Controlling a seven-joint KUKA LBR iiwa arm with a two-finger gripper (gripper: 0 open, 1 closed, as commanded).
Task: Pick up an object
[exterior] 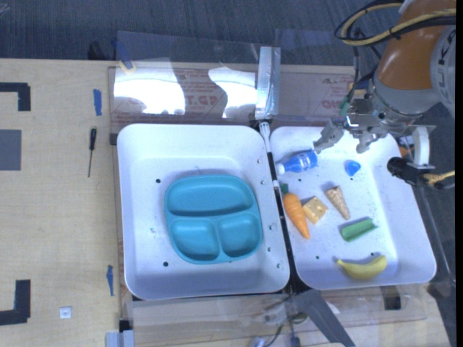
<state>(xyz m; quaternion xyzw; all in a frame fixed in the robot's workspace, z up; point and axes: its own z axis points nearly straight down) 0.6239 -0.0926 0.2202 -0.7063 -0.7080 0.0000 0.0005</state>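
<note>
The right bin (412, 215) holds several toy foods: a blue bottle (298, 162) at its left edge, an orange carrot (295, 214), a yellow cheese-like block (315, 210), a tan cone (338, 202), a small blue piece (352, 168), a green pepper (357, 228) and a yellow banana (362, 267) near the front. My gripper (346, 138) hangs open over the bin's back part, above and between the blue bottle and the small blue piece, with nothing between its fingers.
The left bin (137, 157) holds a teal divided tray (212, 218). A clear plastic wall (188, 85) and a metal post (267, 82) stand behind the bins. Yellow and black cables (376, 20) loop above the arm at the upper right.
</note>
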